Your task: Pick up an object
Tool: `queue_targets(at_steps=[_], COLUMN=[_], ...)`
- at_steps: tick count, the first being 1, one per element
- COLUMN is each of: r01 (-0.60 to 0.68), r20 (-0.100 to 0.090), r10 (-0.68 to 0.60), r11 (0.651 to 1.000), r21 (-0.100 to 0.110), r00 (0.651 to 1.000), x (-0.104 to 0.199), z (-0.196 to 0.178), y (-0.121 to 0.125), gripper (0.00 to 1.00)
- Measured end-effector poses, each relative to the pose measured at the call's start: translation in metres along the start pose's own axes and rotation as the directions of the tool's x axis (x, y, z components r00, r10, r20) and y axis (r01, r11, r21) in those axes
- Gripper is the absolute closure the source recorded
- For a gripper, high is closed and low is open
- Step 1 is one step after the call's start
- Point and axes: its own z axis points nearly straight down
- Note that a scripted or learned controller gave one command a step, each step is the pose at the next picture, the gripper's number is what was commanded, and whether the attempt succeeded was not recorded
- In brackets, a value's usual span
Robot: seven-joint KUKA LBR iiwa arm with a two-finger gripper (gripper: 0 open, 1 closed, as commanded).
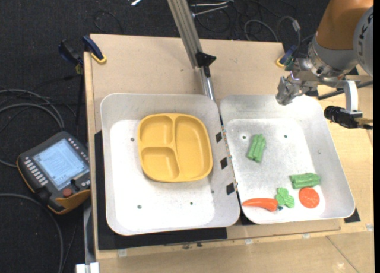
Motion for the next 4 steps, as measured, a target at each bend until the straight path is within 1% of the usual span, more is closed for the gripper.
queue_targets(at_steps=[3,4], r01=[0.002,0.002], r20=[-0.001,-0.001], r10=[-0.002,-0.002], r11=[1.000,1.000], r21=[0.001,-0.001], r00=[1.000,1.000], x=[0.154,0.206], z=[-0.022,-0.021], y=[-0.034,-0.031], gripper=[1.00,1.00])
